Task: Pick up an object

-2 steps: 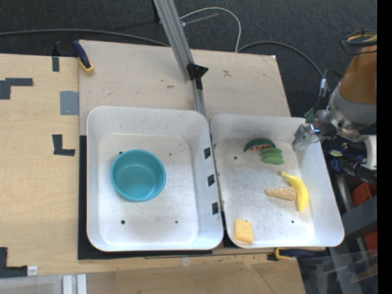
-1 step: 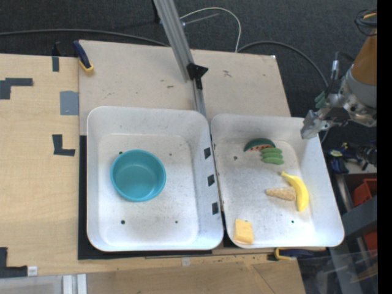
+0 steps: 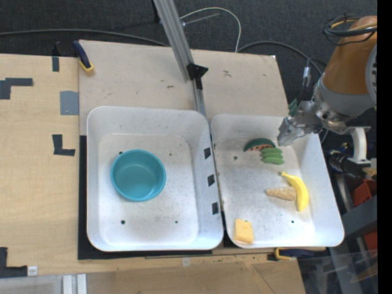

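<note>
Your left bin (image 3: 98, 164) holds a teal bowl (image 3: 138, 175). In the right bin (image 3: 324, 182) lie a cheese wedge (image 3: 244, 231), green toys (image 3: 266, 151), a corn cob (image 3: 280, 193) and a banana (image 3: 297, 190). The hand (image 3: 289, 133) hovers just right of the green toys, holding nothing; its spread you cannot tell.

arm (image 3: 352, 54): cut off at right edge | green toy (image 3: 269, 154): too small to identify

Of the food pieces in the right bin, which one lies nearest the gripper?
The watermelon slice, just left of the gripper. The green piece sits slightly lower; banana, corn and cheese lie farther.
</note>
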Robot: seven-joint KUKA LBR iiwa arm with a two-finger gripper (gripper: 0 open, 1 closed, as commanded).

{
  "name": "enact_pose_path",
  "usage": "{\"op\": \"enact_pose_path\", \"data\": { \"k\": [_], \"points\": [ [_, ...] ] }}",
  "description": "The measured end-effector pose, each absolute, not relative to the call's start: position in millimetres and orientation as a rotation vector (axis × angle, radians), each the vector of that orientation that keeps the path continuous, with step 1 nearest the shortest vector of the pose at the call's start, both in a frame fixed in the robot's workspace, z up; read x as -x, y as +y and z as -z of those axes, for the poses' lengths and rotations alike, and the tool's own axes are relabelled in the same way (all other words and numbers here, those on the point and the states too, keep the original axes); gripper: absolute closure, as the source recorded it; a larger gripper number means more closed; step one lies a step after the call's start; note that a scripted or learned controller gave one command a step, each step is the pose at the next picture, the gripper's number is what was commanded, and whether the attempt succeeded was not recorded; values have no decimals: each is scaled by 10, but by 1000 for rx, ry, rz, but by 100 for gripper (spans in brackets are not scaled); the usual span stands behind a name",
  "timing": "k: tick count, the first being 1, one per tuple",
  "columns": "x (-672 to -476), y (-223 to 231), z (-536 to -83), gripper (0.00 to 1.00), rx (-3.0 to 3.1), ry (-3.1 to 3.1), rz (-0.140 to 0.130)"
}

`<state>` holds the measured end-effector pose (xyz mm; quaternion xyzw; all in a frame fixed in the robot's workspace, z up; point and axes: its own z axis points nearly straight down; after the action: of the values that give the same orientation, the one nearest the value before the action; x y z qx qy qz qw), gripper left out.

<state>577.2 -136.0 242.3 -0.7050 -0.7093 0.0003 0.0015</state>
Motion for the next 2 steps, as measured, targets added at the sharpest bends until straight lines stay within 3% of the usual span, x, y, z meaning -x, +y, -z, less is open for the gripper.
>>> {"op": "enact_pose_path", "data": {
  "k": [2],
  "points": [
    [-5563,-273,-2527,100,2211,-2227,0]
  ]
}}
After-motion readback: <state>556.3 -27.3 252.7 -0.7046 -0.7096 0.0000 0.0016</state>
